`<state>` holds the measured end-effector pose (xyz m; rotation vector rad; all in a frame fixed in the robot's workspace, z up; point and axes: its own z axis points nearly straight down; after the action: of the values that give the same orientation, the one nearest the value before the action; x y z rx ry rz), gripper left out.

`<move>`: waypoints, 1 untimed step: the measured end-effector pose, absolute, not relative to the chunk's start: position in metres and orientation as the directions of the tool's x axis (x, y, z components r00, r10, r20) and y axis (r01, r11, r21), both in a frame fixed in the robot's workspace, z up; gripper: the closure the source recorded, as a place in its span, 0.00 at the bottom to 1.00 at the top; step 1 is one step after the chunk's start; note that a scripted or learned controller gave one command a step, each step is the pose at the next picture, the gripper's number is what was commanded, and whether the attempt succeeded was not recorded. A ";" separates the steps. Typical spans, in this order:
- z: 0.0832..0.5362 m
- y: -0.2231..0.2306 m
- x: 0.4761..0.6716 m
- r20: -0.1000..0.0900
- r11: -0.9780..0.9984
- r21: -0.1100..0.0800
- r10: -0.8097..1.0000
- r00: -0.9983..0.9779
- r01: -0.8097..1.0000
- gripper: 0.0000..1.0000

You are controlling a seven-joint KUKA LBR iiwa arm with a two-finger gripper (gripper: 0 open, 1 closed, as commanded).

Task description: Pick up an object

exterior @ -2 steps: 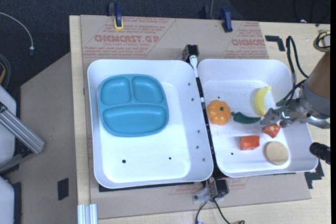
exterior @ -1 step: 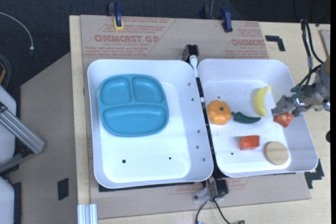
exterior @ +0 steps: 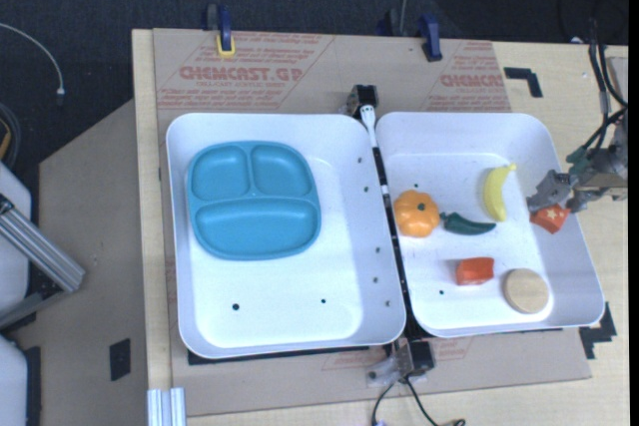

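My gripper (exterior: 559, 203) reaches in from the right over the right bin (exterior: 469, 140), close to its right wall. A small red object (exterior: 550, 218) with a pale spot sits between its fingertips, and the gripper is shut on it. Loose in the same bin lie a yellow banana (exterior: 496, 192), an orange pumpkin-like fruit (exterior: 416, 213), a dark green pepper (exterior: 467, 224), a red-orange block (exterior: 475, 270) and a round beige disc (exterior: 525, 290).
The left bin (exterior: 339, 294) holds a blue divided plate (exterior: 255, 200) in its upper left part. Between the bins runs a black hinge strip (exterior: 382, 205). Cables hang at the right edge by the arm (exterior: 604, 170).
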<state>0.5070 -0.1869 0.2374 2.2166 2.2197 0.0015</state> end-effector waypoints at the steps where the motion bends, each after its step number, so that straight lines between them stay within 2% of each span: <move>1: 0.240 -0.147 0.526 -0.001 0.003 0.003 1.000 -0.003 1.000 1.00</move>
<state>0.5264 -0.1466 0.2405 2.2159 2.2232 0.0015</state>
